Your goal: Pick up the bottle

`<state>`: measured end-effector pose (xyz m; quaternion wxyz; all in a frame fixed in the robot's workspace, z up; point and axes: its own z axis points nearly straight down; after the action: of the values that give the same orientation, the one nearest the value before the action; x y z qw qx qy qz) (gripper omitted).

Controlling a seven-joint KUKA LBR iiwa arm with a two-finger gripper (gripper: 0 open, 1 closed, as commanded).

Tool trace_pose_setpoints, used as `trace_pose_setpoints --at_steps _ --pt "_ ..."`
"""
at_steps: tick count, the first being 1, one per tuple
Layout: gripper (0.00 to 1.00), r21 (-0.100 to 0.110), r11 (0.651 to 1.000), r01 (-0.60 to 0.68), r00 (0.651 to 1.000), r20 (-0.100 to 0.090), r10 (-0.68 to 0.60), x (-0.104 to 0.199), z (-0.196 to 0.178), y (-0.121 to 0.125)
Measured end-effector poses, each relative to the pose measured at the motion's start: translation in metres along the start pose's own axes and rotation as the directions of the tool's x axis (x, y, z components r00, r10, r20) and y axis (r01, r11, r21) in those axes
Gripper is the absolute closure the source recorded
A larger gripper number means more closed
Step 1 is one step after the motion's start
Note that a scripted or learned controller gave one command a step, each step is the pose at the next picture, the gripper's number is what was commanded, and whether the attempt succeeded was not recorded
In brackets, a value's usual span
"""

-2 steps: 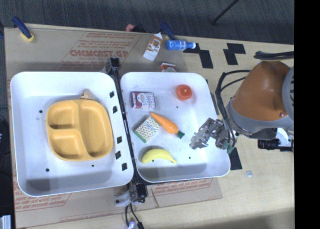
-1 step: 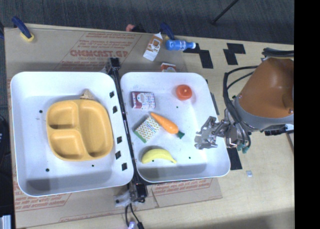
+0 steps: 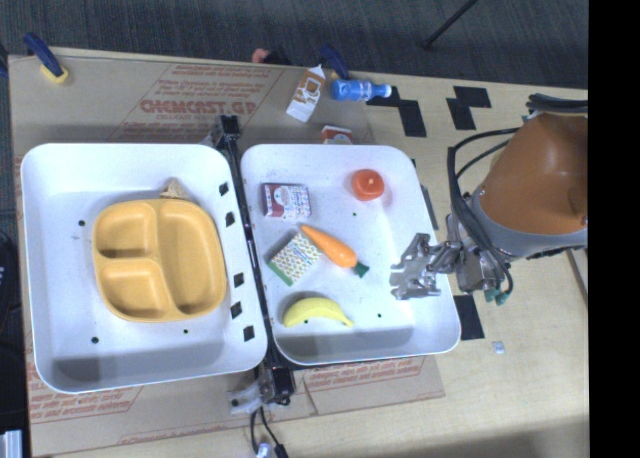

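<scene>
Brown cardboard covered the worktop [image 3: 520,386], and red print on it above the left bin read something like "CHEMCAST GP", though the letters were faint. More red print ran along the cardboard's lower edges, too small to read.

The blue bottle [image 3: 356,91] lay on its side on the cardboard beyond the right bin [image 3: 440,321], outside both bins, just beside a small carton [image 3: 305,96] whose label could not be made out.

The gripper [image 3: 412,273] hung over the right bin's right side, near its rim, well apart from the bottle. Its fingers appeared spread and released, with nothing between them.

In the right bin lay a small box [image 3: 286,201] with a dark red label, illegible, a patterned packet [image 3: 294,258], a carrot [image 3: 331,247], a banana [image 3: 316,312] and an orange round object [image 3: 367,184]. The left bin [image 3: 50,346] held a yellow divided tray [image 3: 158,258].
</scene>
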<state>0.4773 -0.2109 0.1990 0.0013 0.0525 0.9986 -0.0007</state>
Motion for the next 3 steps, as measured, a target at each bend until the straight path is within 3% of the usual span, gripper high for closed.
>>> trace_pose_setpoints --at_steps 1,2,3 --pt "1.00 -0.002 0.998 0.057 0.998 -0.004 -0.057 0.005 0.023 0.040" --pt "1.00 0.000 0.999 -0.046 0.999 -0.003 0.046 0.000 0.003 0.000" --pt "1.00 -0.003 0.942 0.335 0.942 -0.004 -0.335 0.001 0.011 0.000"
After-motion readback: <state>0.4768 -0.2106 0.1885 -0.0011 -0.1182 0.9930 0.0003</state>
